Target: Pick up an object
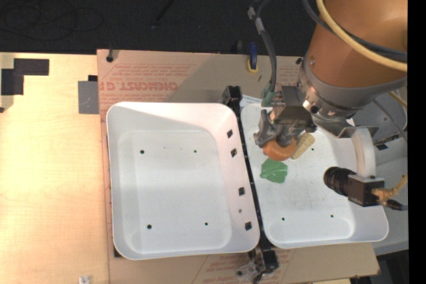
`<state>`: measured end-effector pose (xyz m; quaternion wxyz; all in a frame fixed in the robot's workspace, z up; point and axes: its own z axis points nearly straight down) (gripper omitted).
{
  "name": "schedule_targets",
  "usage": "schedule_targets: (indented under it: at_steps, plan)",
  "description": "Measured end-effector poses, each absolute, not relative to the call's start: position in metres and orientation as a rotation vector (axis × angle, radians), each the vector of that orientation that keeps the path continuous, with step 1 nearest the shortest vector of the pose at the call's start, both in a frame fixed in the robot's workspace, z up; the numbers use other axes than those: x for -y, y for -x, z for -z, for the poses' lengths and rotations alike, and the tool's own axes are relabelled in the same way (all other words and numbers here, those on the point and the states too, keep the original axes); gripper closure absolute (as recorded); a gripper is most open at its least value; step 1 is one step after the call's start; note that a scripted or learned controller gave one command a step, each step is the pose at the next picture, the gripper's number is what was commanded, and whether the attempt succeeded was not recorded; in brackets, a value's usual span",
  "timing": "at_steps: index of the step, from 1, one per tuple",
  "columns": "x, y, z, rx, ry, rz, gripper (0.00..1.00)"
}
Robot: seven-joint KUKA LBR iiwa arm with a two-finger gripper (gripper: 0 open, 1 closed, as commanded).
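From where I stand, the gripper (277, 138) hangs low over the far-left part of the right bin (346, 226), close to the wall it shares with the left bin (170, 223). Right under it is an orange lump (279, 151), which looks like the thing it is after. The top of the lump is tucked beneath the gripper's dark metal, so the two are touching or very nearly so. I can't tell how wide the gripper stands or whether it has hold of anything, because its own body blocks my view.

The orange lump looks small, rounded and smooth, perhaps a plastic toy piece. I'd guess it is light and fairly stiff, and a bit slippery on its curved sides. The best hold would be across its middle, square on, so it doesn't squirt out sideways.

Two other things crowd it. A green scrap (273, 171) lies just in front of it, flat and thin, maybe soft, and would be awkward to pinch off the bin floor. A pale stick (303, 145) lies slanted just beside the lump on the arm's side, near enough to be nudged or caught along with it. The rest of the right bin's floor is bare white.
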<state>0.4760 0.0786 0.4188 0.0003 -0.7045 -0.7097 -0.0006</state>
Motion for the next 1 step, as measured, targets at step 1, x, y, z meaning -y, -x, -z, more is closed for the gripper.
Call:
schedule_targets:
  at_steps: [1]
  plan:
    - [-0.1472, -0.4801, -0.4699, 2.230, 2.213, 0.004, 1.00]
